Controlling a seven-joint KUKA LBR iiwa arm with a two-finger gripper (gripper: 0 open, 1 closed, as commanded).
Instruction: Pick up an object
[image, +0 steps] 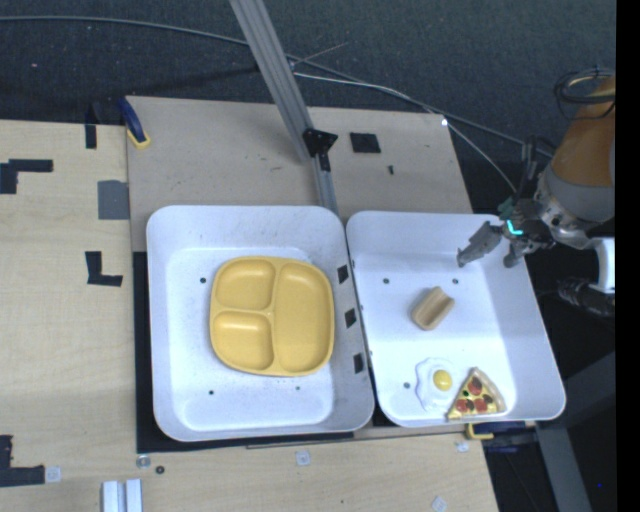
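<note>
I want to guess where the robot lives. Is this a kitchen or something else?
Probably a robot test lab, not a kitchen. The fried egg and pizza slice look like toys, lying in a white bin on a taped wooden bench, with loose cables and the arm's tool nearby.

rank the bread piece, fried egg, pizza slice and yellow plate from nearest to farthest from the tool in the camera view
Measured from the tool at the right bin's upper right edge:
1. Bread piece, middle of the right bin, just below-left of it.
2. Fried egg and pizza slice, side by side in that bin's lower corner; too close to call.
3. Yellow plate, in the left bin.
</note>
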